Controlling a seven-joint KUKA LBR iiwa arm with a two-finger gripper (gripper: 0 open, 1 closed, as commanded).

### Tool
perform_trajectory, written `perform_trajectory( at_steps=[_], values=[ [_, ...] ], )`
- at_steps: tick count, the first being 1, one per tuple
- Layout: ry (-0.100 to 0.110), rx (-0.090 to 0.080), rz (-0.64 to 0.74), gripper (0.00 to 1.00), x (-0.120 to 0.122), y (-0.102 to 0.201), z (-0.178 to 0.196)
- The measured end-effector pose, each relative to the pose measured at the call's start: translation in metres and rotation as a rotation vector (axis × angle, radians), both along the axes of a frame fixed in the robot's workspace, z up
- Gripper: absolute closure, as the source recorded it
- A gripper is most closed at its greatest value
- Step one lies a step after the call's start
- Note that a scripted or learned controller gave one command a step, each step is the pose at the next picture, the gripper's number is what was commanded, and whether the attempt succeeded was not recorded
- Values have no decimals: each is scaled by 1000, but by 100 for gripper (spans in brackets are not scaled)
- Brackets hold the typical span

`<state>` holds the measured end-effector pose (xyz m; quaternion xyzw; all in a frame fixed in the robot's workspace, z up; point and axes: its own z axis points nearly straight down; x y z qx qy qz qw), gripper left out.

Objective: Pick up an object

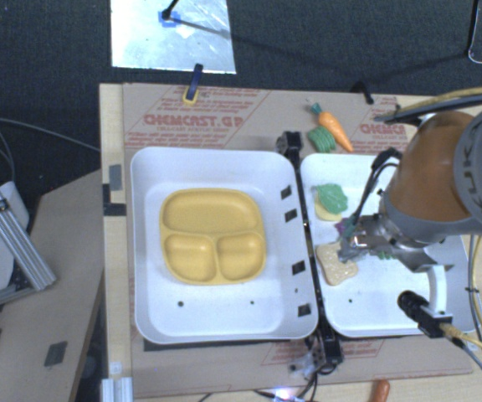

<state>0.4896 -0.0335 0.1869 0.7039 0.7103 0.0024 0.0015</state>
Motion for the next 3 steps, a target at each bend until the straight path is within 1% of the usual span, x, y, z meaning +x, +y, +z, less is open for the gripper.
perform_trajectory(
  at_steps=[1,2,3],
  values=[
    [-2,0,-1,100,-2,27,67],
    [-15,3,2,100,-1,67,233],
    [9,-3,-11,100,-3,34,157]
  ],
)
